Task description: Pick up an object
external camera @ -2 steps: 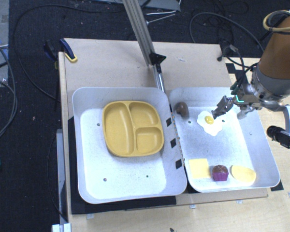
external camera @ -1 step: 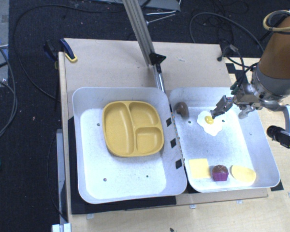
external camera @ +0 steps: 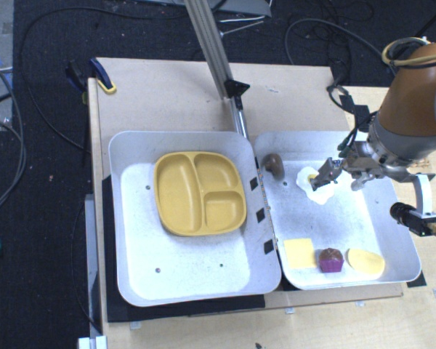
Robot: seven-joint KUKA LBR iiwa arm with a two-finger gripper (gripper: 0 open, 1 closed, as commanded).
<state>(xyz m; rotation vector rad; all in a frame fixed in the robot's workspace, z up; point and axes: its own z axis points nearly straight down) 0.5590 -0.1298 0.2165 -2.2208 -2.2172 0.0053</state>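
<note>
The right bin (external camera: 392, 227) holds several small objects: a brown lump (external camera: 274, 165) near its upper left, a white and yellow piece (external camera: 309, 182) in the middle top, a pale yellow square (external camera: 299, 253), a purple object (external camera: 330, 259) and a yellow oval (external camera: 365, 262) along the front. My gripper (external camera: 325, 177) hangs over the white and yellow piece, its dark fingers right at that piece's right edge. Nothing is visibly lifted.
The left bin (external camera: 131, 217) contains a yellow divided tray (external camera: 200, 193). A metal pole (external camera: 212, 38) slants down to the seam between the bins. The arm's orange band (external camera: 414, 93) stands over the right bin's upper right corner. Cables lie on the dark floor.
</note>
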